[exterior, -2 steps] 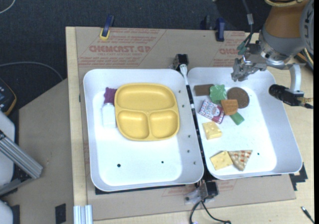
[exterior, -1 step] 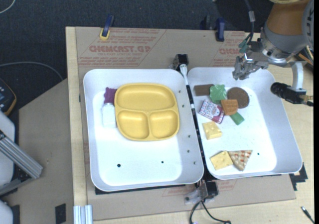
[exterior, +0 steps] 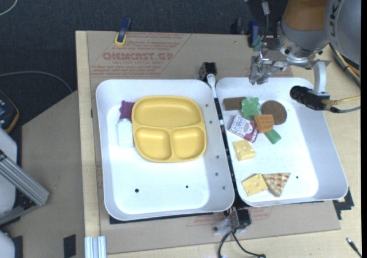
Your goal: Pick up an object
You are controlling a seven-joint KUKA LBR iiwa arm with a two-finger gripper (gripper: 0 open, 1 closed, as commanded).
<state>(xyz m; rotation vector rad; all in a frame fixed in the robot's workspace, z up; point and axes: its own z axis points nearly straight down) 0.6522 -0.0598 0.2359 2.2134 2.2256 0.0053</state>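
Nothing lifted yet: gripper (exterior: 261, 73) hanging empty-fingered at twelve o'clock of right bin (exterior: 327, 136), above green block (exterior: 250, 106), grasp pending.

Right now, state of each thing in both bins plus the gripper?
gripper: above the right bin's far edge, holding nothing visible
yellow tray: upright in left bin, compartments bare
white bottle: lying against the tray's left side
brown disc: flat in right bin
green block: resting beside the disc
cheese wedge: lying apart from the pile
pizza slice: flat, near edge
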